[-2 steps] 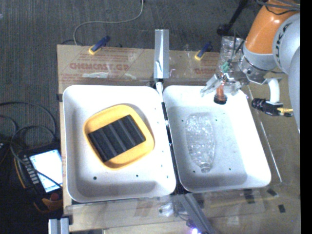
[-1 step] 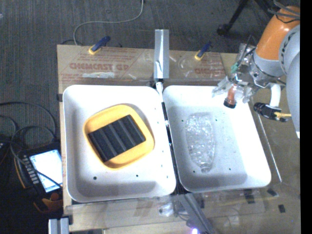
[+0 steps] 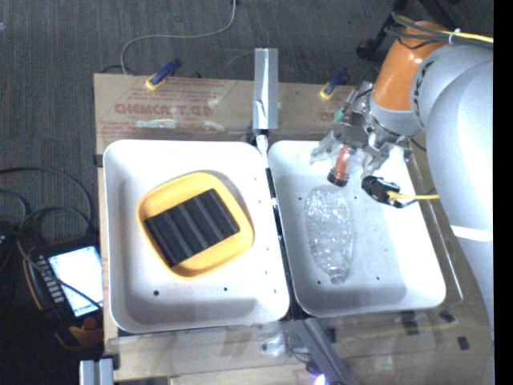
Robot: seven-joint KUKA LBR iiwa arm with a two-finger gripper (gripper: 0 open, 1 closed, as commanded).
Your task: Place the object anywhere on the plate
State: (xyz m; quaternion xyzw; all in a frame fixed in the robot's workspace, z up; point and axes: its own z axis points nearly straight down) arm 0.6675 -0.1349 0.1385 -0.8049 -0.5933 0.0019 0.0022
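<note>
Although the hand (image 3: 346, 160) hangs over the far end of the right bin (image 3: 417, 287), I cannot tell whether it is open or closed. The task's thing, a clear plastic bottle (image 3: 329, 235), lies on its side on that bin's floor, its neck pointing toward the hand and just beneath it. The yellow plate (image 3: 152, 207) with a dark ribbed insert (image 3: 195, 227) rests in the left bin (image 3: 120, 295), well apart from the bottle. Judging by its crinkled, see-through walls, the bottle is probably light, thin and easily crushed, and slick as well; the stiffer neck looks the safer place to take hold.
</note>
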